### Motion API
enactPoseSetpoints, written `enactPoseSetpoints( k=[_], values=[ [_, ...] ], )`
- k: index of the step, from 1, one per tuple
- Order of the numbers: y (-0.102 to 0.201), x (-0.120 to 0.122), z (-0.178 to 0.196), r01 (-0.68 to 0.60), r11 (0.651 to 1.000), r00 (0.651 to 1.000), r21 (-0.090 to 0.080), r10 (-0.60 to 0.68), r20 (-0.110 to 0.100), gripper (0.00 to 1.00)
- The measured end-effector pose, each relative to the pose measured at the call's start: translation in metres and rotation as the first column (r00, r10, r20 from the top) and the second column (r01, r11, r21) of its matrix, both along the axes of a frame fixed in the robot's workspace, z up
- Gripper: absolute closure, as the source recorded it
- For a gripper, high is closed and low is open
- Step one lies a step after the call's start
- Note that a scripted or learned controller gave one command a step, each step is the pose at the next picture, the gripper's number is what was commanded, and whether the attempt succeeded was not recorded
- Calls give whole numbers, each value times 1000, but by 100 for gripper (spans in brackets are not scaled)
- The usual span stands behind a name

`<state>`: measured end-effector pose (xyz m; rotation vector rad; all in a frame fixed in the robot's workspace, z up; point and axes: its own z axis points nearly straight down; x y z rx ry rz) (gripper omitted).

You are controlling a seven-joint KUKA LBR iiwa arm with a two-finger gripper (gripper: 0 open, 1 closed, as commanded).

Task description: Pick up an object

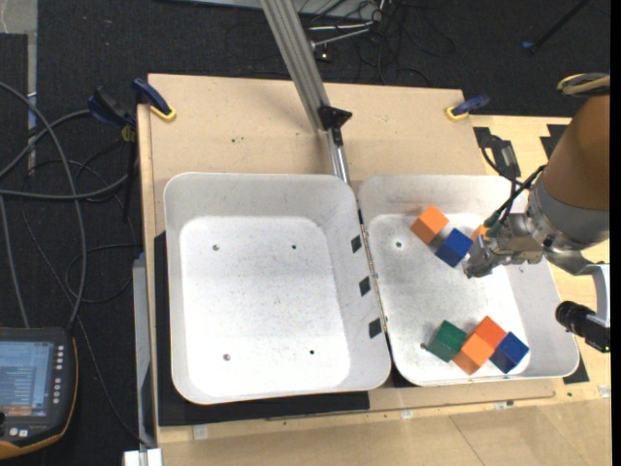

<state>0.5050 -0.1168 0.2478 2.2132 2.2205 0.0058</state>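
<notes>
In the right bin (408,289) lie several blocks. An orange block (429,225) and a blue block (453,248) touch each other near the bin's upper middle. Near the front edge a green block (447,341), an orange block (481,345) and a blue block (509,351) sit in a row. My gripper (480,261) reaches in from the right and sits just right of the upper blue block, low over the bin floor. Nothing shows between its fingers.
The left bin (257,284) stands beside the right one, joined by black clips along the shared rim. A metal pole (296,47) slants down to the bins' back edge. Cables and a teach pendant (34,386) lie off the bench at left.
</notes>
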Motion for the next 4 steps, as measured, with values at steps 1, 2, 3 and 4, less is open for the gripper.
enactPoseSetpoints(
  k=[1, 2, 3, 4],
  values=[
    [52, 31, -11, -5, 1000, 1000, 3, 5, -5, 100],
    [98, 58, -1, -4, 1000, 1000, 3, 4, -4, 100],
    [147, 95, -4, -5, 1000, 1000, 3, 5, -4, 100],
    [195, 115, 1, -4, 1000, 1000, 4, 4, -4, 100]
  ],
)
